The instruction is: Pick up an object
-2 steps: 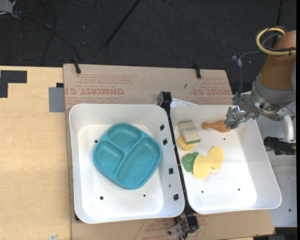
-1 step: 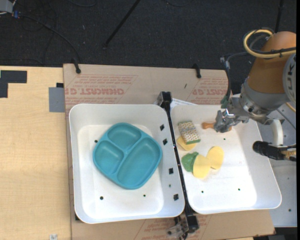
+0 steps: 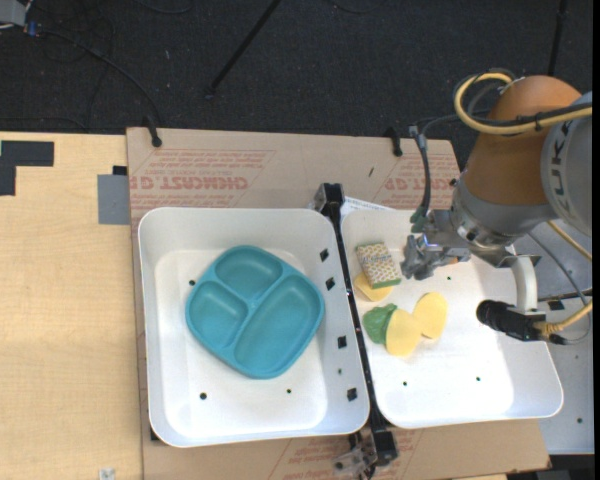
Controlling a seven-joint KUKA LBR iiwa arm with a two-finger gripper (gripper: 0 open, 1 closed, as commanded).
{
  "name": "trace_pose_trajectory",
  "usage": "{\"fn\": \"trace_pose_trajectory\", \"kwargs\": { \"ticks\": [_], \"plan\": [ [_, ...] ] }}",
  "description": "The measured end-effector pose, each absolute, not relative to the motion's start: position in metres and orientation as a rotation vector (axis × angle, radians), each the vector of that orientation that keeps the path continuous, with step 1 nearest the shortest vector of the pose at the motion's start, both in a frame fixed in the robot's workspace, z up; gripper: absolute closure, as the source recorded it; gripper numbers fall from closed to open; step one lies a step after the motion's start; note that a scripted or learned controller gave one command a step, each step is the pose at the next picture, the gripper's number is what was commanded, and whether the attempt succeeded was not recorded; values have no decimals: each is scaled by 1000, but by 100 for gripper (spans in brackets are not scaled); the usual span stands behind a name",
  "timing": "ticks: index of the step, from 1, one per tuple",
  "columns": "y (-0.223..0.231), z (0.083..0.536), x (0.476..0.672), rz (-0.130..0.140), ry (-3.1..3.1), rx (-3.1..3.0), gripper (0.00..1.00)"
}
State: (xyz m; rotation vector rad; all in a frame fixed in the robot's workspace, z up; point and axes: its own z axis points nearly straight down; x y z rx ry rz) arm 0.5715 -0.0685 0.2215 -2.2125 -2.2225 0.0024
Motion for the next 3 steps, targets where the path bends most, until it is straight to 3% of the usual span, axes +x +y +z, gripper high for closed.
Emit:
{"fn": "trace_pose_trajectory", "kwargs": {
  "ticks": [2,3],
  "plan": [
    [31,217,553,4,-2223,-2213,100],
    [87,213,532,6,-2223,-2211,100]
  ]
}}
